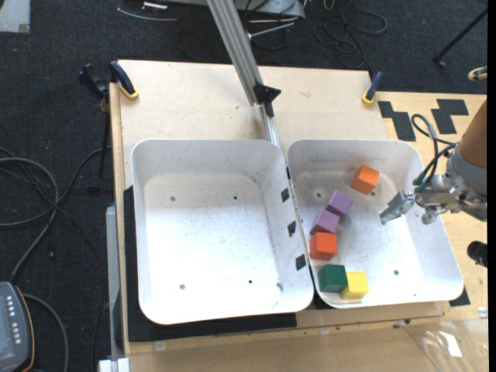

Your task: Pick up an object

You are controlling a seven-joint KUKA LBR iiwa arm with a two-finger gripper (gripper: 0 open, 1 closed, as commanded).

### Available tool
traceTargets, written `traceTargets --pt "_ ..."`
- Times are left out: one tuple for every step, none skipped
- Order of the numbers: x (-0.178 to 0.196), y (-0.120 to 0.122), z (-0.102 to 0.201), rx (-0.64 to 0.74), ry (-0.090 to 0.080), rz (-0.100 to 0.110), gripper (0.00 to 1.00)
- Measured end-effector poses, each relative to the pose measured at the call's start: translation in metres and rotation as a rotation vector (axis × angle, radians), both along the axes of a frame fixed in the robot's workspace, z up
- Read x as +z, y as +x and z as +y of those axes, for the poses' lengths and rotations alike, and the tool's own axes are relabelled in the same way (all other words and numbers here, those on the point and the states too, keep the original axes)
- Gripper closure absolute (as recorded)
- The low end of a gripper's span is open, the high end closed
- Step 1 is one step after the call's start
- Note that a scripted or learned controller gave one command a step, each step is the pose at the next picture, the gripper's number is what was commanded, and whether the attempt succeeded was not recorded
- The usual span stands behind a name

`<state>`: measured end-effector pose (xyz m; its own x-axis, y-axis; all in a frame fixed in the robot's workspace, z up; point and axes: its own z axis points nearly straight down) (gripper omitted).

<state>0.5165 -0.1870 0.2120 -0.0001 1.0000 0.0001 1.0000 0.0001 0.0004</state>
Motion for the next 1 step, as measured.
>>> traceTargets --pt "0.0399 0.005 0.0127 0.005 -0.002 -0.006 0.0"
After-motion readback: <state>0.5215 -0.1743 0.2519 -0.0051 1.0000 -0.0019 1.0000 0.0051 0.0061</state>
